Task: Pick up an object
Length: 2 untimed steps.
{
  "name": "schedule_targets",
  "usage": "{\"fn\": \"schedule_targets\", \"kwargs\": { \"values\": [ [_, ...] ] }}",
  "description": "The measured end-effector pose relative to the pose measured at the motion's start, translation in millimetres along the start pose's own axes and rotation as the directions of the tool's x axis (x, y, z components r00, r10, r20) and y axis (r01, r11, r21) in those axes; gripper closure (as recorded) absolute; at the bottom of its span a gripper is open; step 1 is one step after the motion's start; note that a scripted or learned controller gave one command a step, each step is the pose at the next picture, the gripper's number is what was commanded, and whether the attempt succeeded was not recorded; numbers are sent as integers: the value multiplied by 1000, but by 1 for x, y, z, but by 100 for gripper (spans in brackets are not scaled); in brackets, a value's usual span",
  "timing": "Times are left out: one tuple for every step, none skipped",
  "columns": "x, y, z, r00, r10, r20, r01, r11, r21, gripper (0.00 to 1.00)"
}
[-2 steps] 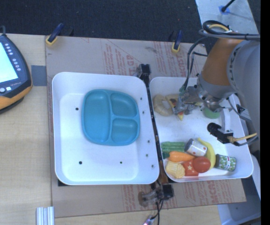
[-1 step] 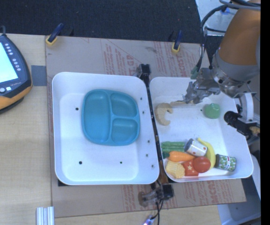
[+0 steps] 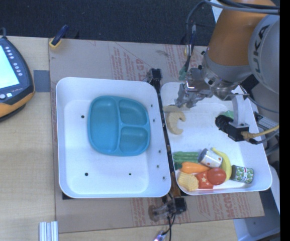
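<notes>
Item: tan curved piece (image 3: pixel 175 120), lying flat at 9 o'clock in the right bin (image 3: pixel 205 132), close to the wall shared with the left bin (image 3: pixel 74 152). Gripper (image 3: pixel 186 100) sits just at 1 o'clock of the piece; whether it is released or clenched cannot be told, nor whether it touches the piece. Arm (image 3: pixel 268 49): grey housing, partial dark lettering, "UK" legible. Same bin, 6 o'clock cluster: cucumber (image 3: pixel 185 157), carrot (image 3: pixel 194 167), small can (image 3: pixel 210 158), yellow banana (image 3: pixel 225 161), tomato (image 3: pixel 216 176), green container (image 3: pixel 242 174) with an unreadable label. Left bin: blue divided plate (image 3: pixel 118 125), centred slightly toward 12 o'clock. Cardboard sheet (image 3: pixel 129 59) under both bins, faded red print, unreadable. Orange-edged tablet (image 3: pixel 4 77) at 9 o'clock of the bench.
</notes>
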<state>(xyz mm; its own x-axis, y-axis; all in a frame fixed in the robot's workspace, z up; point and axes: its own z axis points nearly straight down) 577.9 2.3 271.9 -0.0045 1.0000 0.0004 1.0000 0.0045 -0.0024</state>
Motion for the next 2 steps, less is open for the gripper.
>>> {"fn": "schedule_targets", "kwargs": {
  "values": [
    [15, -22, -16, 1000, -1, -1, 1, 1000, 3, 100],
    [18, -40, -17, 1000, -1, 0, 1, 1000, 3, 100]
  ]
}}
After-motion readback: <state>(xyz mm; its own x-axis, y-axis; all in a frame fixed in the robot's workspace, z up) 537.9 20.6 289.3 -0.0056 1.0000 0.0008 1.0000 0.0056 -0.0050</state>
